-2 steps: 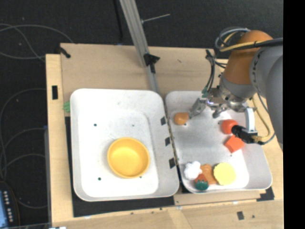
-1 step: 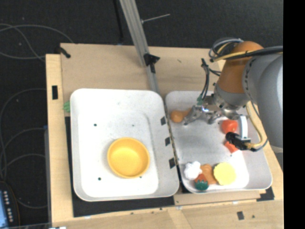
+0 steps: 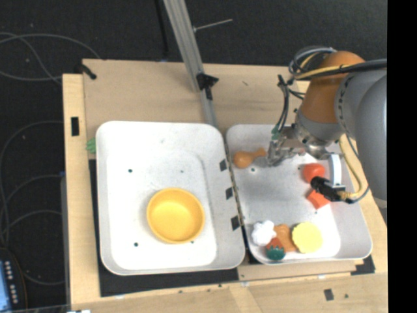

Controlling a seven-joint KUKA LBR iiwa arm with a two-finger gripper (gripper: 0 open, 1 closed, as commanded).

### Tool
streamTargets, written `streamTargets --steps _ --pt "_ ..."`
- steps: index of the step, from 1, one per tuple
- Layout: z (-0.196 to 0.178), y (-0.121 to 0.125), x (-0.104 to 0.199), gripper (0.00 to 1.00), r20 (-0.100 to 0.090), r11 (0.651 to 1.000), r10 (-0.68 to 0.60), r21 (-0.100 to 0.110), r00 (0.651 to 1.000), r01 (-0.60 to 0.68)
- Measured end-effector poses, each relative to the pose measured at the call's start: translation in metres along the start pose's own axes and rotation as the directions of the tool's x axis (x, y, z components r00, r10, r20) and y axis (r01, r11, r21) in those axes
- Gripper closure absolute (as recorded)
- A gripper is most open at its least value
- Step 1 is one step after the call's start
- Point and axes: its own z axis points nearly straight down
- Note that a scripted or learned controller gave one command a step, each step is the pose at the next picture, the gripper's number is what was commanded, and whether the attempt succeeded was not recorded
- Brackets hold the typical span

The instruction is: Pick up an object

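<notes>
Two bins | left bin (image 3: 117, 142): yellow bowl (image 3: 174, 214) | right bin (image 3: 280, 194): gripper (image 3: 279, 152) low at far edge, finger spread unclear, beside orange object (image 3: 243, 159), contact unclear | small items (image 3: 287, 238) at near edge

No text, label, brand, number or sign can be read on anything here.
</notes>
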Motion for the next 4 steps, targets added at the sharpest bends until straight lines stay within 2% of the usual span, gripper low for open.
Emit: streamTargets --steps 2,3,4 --pt "-0.096 -0.002 0.000 1.00 -0.002 1.000 -0.007 0.003 1.000 0.007" --pt "-0.110 -0.010 0.045 1.00 -0.004 1.000 -0.009 0.004 1.000 0.009" --pt "-0.105 -0.026 0.088 1.00 -0.002 1.000 -0.008 0.004 1.000 0.008"
